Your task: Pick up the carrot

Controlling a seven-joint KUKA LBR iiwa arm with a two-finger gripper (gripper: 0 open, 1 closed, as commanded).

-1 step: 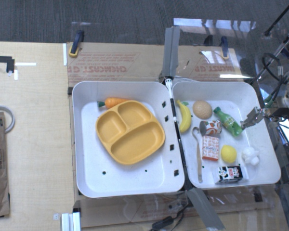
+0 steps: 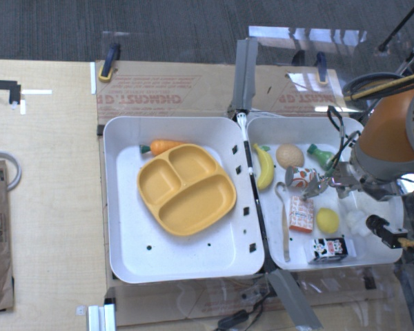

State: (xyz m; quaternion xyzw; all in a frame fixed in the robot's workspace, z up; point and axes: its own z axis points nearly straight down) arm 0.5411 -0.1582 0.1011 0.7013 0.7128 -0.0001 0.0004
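Observation:
The carrot [image 2: 164,145], orange with a green top, lies on its side in the left bin [image 2: 121,212]. It rests against the far edge of a yellow divided plate [image 2: 186,188]. My gripper [image 2: 320,185] hangs low over the middle of the right bin [image 2: 393,257], far to the right of the carrot. It sits beside a red-and-white can [image 2: 301,178] and above a lemon [image 2: 327,220]. Nothing can be seen held in it.
The right bin also holds a banana [image 2: 264,165], a beige round item [image 2: 290,156], a green item [image 2: 320,154], a long spoon [image 2: 285,216], a red box [image 2: 301,214] and a black-and-white carton [image 2: 329,248]. A metal divider [image 2: 245,81] runs between the bins.

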